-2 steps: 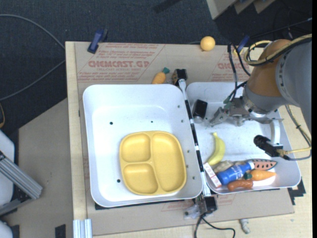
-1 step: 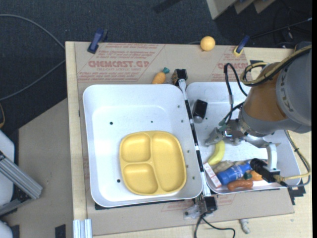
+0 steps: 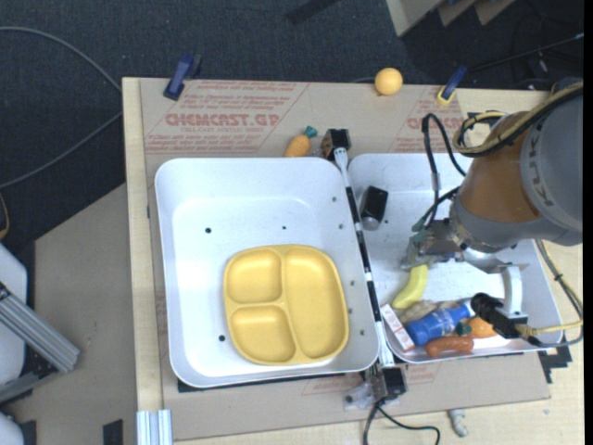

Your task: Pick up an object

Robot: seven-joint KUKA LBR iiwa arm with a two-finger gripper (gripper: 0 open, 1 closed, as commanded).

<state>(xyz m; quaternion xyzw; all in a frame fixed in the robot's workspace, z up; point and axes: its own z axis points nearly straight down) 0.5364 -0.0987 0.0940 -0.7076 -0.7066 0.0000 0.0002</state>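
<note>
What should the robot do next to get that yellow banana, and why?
Probably lower the end effector a little, straight down onto the banana. It sits right above the banana's upper end in the right bin, and nothing shows between the fingers yet. The blue bottle lies close by, so a small move seems safest.

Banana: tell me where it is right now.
The banana lies in the right bin, near its left wall, just below the gripper and above the blue bottle.
</note>
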